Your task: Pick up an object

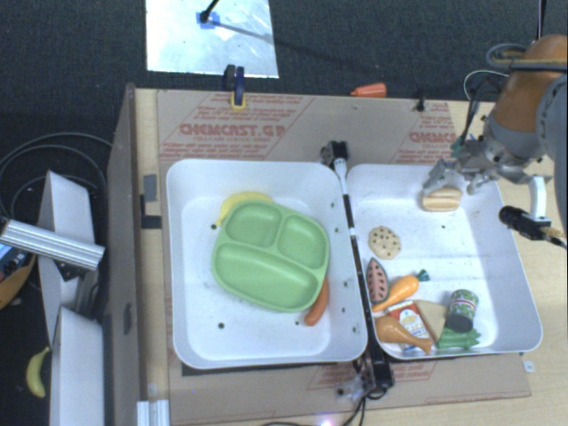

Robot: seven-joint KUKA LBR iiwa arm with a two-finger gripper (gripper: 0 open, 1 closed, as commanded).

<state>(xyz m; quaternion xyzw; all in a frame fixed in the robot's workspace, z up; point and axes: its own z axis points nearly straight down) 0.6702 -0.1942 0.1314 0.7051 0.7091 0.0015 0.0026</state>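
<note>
A tan bread roll (441,201) lies at the far end of the right bin (497,264). My gripper (454,179) hangs just above the roll's far side with its grey fingers spread and nothing between them. Nearer in the same bin are a round cookie (383,240), a watermelon slice (377,280), a carrot (402,288), a drumstick (404,329), a wedge of bread (431,314) and a small green can (461,306).
The left bin (191,238) holds a green divided plate (271,256) lying over a yellow item (238,202), with an orange sausage (317,308) at the plate's near right edge. A black clip (337,154) sits on the ridge between the bins.
</note>
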